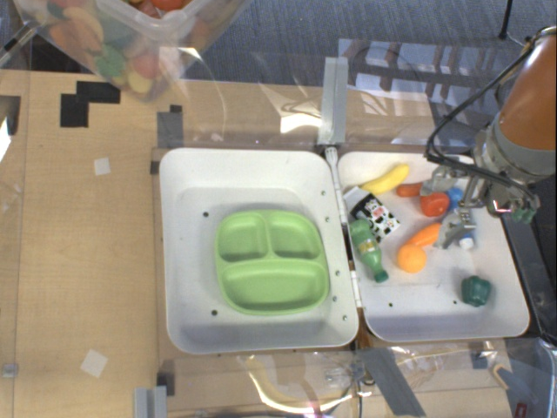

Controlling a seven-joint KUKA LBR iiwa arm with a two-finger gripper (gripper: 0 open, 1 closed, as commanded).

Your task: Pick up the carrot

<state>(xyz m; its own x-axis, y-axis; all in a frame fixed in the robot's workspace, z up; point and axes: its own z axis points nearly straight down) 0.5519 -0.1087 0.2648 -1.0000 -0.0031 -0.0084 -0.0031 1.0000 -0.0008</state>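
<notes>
The carrot (420,245) is orange and lies at a slant in the middle of the right bin (513,320), its thick end toward the lower left. My gripper (459,232) hangs over the right bin just to the right of the carrot's thin end. It is open, and I see nothing between its fingers. The grey arm with its orange band reaches in from the upper right.
Also in the right bin: a yellow banana (385,179), a red-orange piece (433,204), a cow-patterned carton (377,215), a green bottle (370,256) near the left wall, and a dark green item (475,291). The left bin (183,320) holds a green divided plate (271,262).
</notes>
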